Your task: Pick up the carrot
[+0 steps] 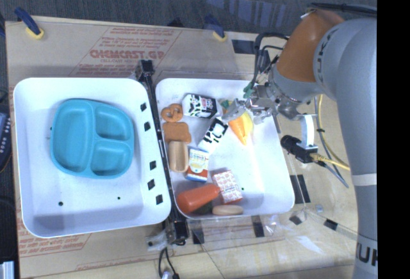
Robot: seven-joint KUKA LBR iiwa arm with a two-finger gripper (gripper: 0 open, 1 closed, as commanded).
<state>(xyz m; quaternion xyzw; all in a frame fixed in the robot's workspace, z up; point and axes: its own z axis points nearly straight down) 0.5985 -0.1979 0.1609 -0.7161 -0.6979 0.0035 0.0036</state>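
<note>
The carrot [241, 127] is a small orange wedge in the right bin [272, 169], near its upper right part, with its narrow end pointing toward the front. My gripper [247, 107] is directly over the carrot's wide end, right against it. The grey wrist and orange band [306, 47] come in from the right above it. The gripper body hides where it meets the carrot.
The right bin also holds a pretzel [171, 112], two black-and-white cartons [200, 105] [216, 132], a tan bun [177, 145], a small box [197, 164], a red-patterned packet [228, 185] and a red sausage-like piece [198, 196]. A blue divided plate [93, 138] lies in the left bin [38, 207].
</note>
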